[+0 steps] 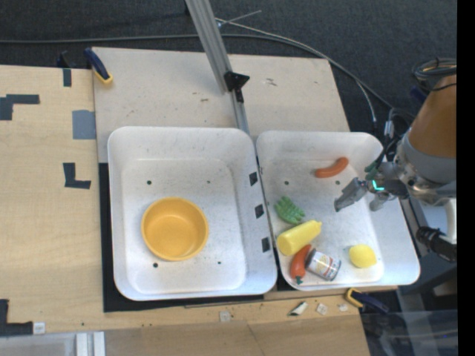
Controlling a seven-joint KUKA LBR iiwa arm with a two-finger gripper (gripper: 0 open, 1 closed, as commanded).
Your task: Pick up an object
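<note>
While the arm leans in from the right, I see its gripper hanging over the right bin, fingers spread apart with nothing between them. Below and left of it lie the candidates: an orange sausage-shaped toy near the far wall, a green ridged piece, a yellow corn-like cylinder touching a red-orange carrot-like piece, a small tin can on its side, and a yellow lemon. I think the gripper sits above the floor rather than on it, though the slant makes that hard to judge. The left bin holds a yellow bowl.
</note>
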